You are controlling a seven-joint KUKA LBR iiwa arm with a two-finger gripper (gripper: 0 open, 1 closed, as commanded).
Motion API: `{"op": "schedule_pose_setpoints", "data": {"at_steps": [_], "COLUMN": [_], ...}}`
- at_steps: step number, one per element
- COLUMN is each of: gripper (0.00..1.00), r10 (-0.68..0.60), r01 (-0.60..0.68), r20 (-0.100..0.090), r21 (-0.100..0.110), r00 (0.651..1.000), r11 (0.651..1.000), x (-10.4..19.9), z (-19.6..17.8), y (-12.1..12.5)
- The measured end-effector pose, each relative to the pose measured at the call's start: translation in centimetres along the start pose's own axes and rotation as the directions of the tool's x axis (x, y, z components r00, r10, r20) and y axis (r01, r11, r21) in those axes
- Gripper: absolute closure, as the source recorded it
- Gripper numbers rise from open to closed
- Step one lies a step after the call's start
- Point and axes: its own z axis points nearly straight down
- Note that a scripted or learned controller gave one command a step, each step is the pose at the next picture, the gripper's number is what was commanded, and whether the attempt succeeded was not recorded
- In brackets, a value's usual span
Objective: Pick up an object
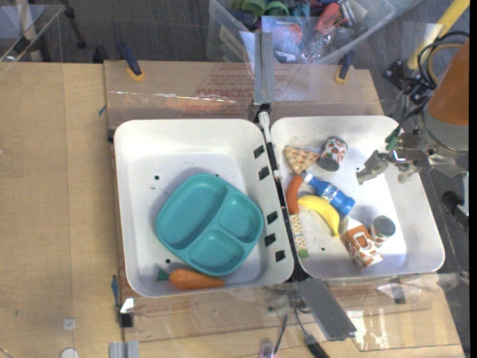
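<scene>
Left bin (134, 200): we note a teal divided plate (209, 226), with a carrot (195, 279) at its near edge. Right bin (417, 200): waffle piece (301, 157), small can (335, 151), hot dog (295, 191) partly under a blue bottle (330, 194), banana (320, 211), orange carton (361, 246), dark-capped jar (382, 228). Hand (370, 168) hovers over the right bin's far side; we cannot tell its finger state. Tan counter (52, 200); cluttered clear tub (298, 10) behind.

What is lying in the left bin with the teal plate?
The left bin holds the teal divided plate and a toy carrot against its near wall. Anything under the plate is covered and cannot be seen.
</scene>
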Motion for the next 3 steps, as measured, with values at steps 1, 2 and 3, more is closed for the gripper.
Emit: {"op": "schedule_pose_setpoints", "data": {"at_steps": [1,2,3], "gripper": [0.0,1.0,0.0], "r10": [-0.085,-0.08,-0.08], "r01": [0.085,0.08,0.08], "r20": [0.004,0.009,0.009], "r21": [-0.013,-0.018,-0.018], "r00": [0.996,0.997,0.997], "r11": [0.996,0.997,0.997], "x": [4.1,3.7,3.7], "z": [10.6,9.6,9.6], "y": [-1.9,-1.8,-1.8]}}
